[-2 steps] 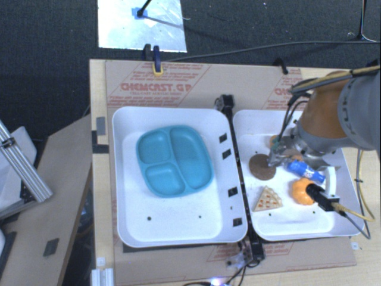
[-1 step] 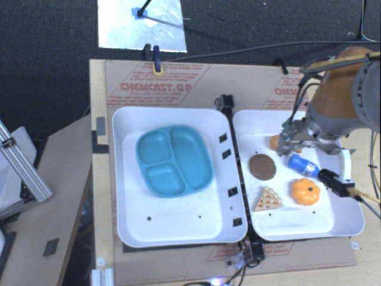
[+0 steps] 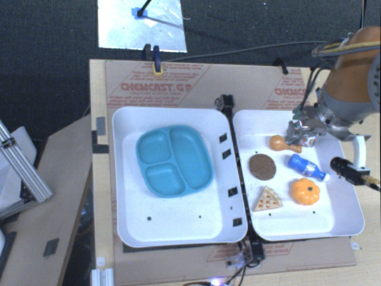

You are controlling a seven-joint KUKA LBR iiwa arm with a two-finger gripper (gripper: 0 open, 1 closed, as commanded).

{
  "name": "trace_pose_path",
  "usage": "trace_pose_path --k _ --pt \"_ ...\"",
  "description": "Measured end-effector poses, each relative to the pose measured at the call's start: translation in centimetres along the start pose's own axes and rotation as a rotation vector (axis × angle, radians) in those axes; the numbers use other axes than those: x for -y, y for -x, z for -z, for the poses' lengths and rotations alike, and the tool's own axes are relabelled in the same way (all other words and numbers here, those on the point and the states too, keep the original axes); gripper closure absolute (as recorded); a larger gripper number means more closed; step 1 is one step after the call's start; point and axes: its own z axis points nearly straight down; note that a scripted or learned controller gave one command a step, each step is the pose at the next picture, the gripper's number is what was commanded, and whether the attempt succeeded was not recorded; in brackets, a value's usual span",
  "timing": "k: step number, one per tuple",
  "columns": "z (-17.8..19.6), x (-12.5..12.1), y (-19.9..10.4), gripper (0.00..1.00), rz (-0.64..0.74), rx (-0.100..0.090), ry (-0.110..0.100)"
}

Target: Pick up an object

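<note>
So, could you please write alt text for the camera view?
A grey and orange arm lowers its gripper into the right bin, beside a blue bottle, brown cookie, pumpkin and waffle wedge. The left bin holds a blue tray.

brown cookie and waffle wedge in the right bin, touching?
Apart. The camera view shows a strip of bare white bin floor between the brown cookie and the waffle wedge below it.

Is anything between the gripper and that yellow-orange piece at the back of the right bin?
Nothing visible. The gripper hangs right beside the yellow-orange piece, on its right. The blue bottle and brown cookie lie nearer the camera, off that path.
</note>
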Motion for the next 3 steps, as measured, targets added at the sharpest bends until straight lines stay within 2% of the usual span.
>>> trace_pose_path --k 2,3 --pt "1.2 -2.9 -9.4 1.00 0.005 -0.004 -0.004" --pt "1.7 -4.8 -15.3 1.00 0.006 -0.004 -0.004"
